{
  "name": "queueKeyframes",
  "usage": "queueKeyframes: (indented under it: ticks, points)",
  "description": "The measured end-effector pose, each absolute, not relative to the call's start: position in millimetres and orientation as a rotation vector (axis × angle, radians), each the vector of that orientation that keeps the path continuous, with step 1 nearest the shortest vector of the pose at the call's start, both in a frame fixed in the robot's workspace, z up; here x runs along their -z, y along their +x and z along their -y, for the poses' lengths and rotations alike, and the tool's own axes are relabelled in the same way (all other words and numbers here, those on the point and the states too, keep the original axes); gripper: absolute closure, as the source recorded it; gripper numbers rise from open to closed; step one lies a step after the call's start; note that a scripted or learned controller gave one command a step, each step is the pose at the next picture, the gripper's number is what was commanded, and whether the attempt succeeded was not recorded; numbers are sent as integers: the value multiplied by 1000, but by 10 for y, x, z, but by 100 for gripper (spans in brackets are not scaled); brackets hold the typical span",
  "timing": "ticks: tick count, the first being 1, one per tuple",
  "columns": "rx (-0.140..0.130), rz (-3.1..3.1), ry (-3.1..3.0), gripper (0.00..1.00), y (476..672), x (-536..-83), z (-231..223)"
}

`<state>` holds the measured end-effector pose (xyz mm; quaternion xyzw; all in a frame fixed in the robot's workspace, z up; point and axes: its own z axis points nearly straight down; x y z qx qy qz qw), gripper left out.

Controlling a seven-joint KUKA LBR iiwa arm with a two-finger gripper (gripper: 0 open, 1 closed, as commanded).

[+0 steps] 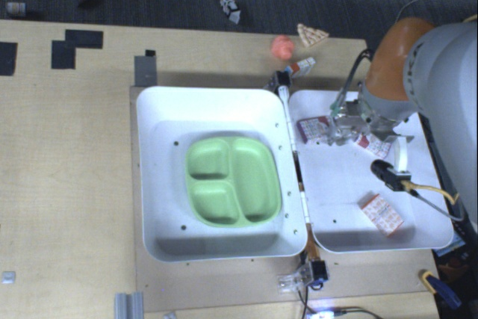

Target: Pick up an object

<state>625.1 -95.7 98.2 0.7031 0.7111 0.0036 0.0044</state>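
Red-patterned packet (312,129): we see it lying in the right bin (336,194), just left of the hand (345,132).
Hand state: we cannot tell.
Risk: the flat packet may slip away; another packet (371,142) beside the hand could interfere.

Arm (448,78) cut off at right edge, pincer (345,132) perhaps overlapping a packet (314,129)

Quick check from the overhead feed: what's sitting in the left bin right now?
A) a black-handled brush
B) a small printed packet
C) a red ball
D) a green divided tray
D: a green divided tray with three compartments lies in the middle of the left bin, while the small items lie in the right bin where the claw works.
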Motion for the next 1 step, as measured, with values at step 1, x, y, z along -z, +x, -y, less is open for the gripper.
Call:
queueKeyframes:
  ticks: [1]
  points:
    - [-7, -2223, 2210, 100, 6701, -2309, 1414]
